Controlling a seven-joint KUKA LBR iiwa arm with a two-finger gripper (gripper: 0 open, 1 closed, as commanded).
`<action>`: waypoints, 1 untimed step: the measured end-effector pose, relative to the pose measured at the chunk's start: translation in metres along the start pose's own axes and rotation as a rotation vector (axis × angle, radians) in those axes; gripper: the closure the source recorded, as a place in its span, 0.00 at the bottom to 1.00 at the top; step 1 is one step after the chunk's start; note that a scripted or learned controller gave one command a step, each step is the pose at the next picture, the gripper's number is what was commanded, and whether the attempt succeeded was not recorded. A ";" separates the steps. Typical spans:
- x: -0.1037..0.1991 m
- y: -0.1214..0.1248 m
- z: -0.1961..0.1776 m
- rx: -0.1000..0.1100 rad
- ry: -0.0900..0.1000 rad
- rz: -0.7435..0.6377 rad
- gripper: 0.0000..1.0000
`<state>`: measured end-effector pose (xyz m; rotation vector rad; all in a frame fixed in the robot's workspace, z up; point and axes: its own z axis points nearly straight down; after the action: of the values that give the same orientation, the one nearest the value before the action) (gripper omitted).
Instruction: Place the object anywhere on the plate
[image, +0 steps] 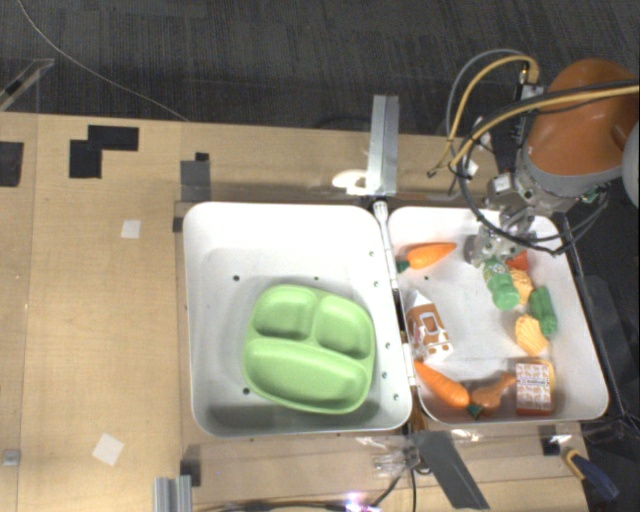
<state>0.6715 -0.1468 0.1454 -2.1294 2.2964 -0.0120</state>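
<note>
A green three-compartment plate (308, 347) lies in the left bin (210, 300), with nothing on it. My gripper (492, 246) reaches down into the far part of the right bin (590, 385), under the orange-banded wrist. Directly below it is a light green toy vegetable (502, 288), and a small red piece (517, 262) sits just to its right. An orange carrot (430, 255) lies to the gripper's left. The arm hides the tips of the gripper, so I see nothing clearly held.
The right bin also holds a dark green vegetable (543, 310), a yellow piece (531, 336), a brown-and-white carton (428, 333), a second carrot (443, 385), a brown piece (489, 393) and a red-labelled packet (533, 387). A raised rim divides the bins.
</note>
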 end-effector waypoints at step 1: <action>0.059 -0.003 0.036 -0.004 -0.001 -0.180 1.00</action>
<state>0.6704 -0.2062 0.1092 -2.3292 2.0984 -0.0079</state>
